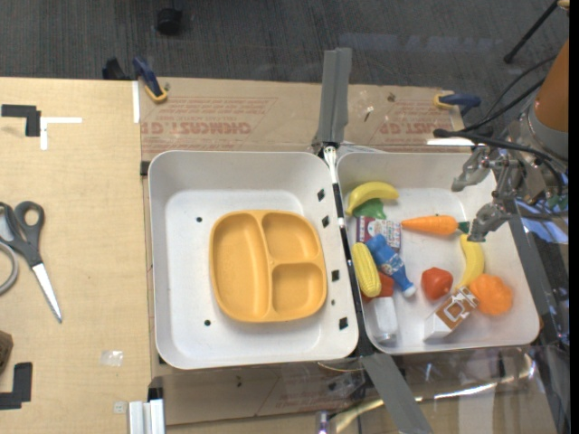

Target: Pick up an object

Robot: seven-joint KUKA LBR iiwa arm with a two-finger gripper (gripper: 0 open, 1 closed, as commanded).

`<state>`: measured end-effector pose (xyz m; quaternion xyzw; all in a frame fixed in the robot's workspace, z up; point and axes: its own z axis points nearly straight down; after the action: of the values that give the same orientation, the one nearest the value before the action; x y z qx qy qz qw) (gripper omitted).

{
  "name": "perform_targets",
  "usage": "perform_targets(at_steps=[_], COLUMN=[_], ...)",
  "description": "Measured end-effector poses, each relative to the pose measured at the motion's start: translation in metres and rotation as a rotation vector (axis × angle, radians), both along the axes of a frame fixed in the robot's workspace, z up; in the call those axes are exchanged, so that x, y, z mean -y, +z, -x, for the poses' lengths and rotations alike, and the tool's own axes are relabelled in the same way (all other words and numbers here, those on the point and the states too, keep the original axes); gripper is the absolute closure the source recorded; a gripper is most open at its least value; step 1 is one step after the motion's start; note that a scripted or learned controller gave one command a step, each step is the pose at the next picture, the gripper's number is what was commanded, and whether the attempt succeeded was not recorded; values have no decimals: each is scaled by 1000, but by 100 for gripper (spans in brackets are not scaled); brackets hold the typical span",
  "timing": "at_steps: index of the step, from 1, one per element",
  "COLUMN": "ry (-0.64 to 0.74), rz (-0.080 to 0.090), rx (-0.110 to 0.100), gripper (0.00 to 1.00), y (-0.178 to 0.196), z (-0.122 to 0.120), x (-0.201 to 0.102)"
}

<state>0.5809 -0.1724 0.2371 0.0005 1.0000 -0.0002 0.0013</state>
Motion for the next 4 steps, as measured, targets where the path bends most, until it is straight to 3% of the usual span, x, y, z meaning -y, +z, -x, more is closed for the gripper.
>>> perform_targets(at_steps=[1,2,3,4], ry=[-1,-138,-253,-196], rz=[0,1,0,1], rx=[2,3,-1,3], gripper=[0,0,0,0], y=[-144,-144,-145,-144], z=[-1,51,56,63], x=[-19,-67,-74,35])
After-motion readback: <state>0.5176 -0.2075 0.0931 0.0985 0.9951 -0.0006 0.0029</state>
